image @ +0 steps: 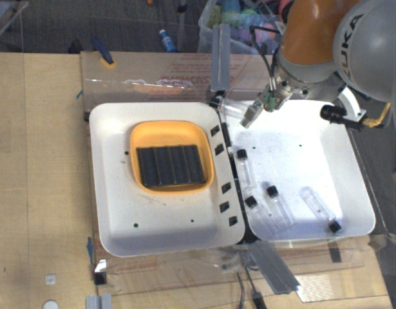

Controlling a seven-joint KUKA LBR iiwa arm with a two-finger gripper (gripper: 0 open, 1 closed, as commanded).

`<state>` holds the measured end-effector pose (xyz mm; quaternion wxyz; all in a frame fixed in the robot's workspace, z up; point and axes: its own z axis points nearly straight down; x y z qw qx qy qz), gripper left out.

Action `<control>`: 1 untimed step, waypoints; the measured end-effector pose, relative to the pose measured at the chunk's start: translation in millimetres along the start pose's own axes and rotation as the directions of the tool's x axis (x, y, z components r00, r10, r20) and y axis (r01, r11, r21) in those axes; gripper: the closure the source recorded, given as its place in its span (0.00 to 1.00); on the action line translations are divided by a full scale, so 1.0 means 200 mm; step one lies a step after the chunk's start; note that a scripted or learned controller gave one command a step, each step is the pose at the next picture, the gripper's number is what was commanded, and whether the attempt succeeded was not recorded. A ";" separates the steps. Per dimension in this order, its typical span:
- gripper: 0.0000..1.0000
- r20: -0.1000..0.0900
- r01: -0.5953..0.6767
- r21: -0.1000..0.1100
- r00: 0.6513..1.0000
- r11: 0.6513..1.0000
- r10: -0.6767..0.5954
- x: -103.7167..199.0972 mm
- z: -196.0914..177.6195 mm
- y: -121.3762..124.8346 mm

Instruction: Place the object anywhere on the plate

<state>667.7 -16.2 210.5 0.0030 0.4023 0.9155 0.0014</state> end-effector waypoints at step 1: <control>0.00 0.000 0.000 0.000 1.000 1.000 0.000 0.00 0.00 0.00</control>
